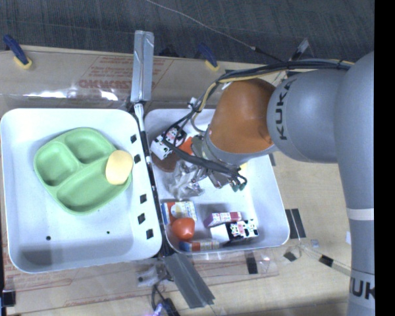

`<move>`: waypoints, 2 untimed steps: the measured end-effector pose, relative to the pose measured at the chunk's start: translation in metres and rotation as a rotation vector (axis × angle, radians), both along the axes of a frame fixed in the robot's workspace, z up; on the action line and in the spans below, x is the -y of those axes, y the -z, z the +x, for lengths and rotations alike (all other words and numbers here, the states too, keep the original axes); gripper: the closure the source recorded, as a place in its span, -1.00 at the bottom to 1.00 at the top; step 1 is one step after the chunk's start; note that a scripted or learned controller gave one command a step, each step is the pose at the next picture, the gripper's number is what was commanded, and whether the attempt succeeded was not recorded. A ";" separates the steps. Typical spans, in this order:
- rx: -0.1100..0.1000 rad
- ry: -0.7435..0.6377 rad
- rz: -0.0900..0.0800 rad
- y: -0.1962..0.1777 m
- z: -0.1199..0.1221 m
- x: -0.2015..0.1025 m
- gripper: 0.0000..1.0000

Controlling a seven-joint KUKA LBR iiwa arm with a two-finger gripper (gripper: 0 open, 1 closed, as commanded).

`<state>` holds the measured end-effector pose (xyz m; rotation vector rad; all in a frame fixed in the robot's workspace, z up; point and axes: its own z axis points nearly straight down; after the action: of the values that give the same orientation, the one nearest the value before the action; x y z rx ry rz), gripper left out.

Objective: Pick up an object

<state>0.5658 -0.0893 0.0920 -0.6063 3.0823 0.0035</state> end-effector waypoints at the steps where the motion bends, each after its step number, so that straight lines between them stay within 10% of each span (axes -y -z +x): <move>1: 0.009 0.204 -0.003 -0.096 0.027 0.017 1.00; 2: 0.014 0.385 -0.002 -0.009 0.065 0.009 1.00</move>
<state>0.6310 -0.0987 0.1010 -0.0053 3.1278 -0.0046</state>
